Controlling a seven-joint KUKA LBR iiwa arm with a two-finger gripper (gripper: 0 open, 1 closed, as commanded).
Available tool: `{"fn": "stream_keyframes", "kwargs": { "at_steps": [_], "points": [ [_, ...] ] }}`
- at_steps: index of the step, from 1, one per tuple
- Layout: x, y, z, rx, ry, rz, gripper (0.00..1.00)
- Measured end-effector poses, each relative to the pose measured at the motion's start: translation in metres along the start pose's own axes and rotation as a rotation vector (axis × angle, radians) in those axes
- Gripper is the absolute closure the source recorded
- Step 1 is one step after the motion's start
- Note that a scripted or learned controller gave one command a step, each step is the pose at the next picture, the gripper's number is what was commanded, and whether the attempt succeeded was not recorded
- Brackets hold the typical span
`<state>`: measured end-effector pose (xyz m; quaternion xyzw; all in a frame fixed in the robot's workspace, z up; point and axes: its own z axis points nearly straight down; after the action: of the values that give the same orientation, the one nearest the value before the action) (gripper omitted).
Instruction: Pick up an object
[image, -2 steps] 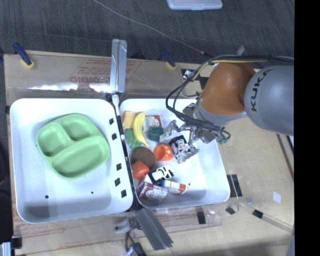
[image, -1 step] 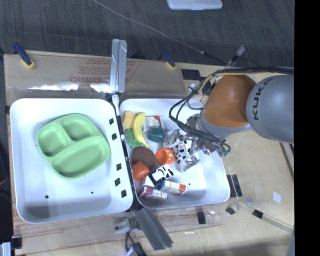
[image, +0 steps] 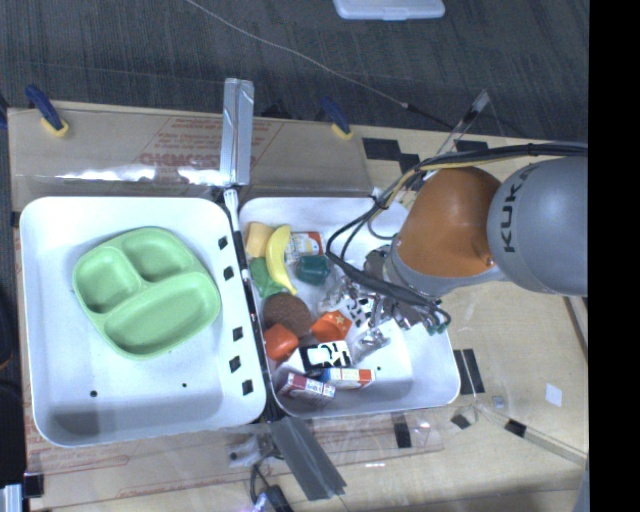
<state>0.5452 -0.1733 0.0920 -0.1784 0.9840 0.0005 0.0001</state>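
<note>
We see the tool (image: 372, 318) low in the right white bin (image: 435, 372), among the cluttered small objects (image: 300, 315) at its left side. Whether it grips anything we cannot tell; we judge nothing lifted yet.

Setting: a robotics laboratory test cell. A grey industrial arm (image: 530, 225) with loose cabling is reaching in from 3 o'clock over a plywood bench (image: 520, 340). Blue clamps (image: 47, 110) are gripping the board edge at 10 o'clock. Two white bins (image: 60, 400) are sitting side by side, and black tape markers (image: 467, 372) are lying at 4 o'clock.
</note>
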Motion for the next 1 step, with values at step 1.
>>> {"fn": "stream_keyframes", "kwargs": {
  "at_steps": [1],
  "points": [
    [0.0054,0.0254,-0.004,0.017,-0.006,0.055,0.0]
  ]
}}
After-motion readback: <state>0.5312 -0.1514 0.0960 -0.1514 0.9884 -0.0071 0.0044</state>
